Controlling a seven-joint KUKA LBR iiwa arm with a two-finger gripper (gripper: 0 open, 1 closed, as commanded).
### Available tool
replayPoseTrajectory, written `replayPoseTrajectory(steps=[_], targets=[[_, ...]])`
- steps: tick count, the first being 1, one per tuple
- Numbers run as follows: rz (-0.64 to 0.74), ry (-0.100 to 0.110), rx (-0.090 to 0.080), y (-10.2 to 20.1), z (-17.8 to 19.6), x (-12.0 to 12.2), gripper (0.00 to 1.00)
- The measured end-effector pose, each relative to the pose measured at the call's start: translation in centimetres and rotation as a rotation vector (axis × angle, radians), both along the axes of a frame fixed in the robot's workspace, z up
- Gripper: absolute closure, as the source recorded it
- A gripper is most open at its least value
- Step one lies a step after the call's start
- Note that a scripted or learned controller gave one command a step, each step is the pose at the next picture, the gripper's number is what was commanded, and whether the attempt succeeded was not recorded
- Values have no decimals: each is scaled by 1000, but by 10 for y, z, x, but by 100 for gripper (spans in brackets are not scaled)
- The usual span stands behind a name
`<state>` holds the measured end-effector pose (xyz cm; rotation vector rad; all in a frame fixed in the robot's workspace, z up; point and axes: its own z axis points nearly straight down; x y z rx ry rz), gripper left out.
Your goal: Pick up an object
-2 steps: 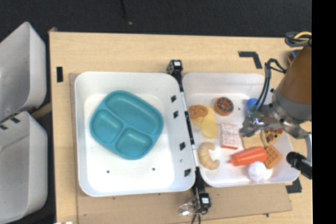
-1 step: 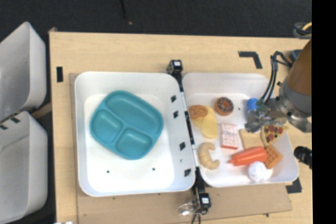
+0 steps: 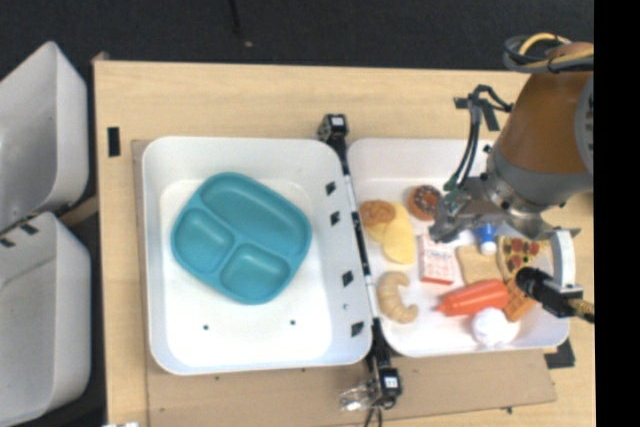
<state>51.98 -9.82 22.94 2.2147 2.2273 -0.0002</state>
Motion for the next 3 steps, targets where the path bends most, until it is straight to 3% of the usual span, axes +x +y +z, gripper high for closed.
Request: replayPoseTrajectory(steps=[1, 3], targets=[[-3, -1, 0, 0, 18, 8, 100], [-5, 1, -1, 3, 1, -1, 100]])
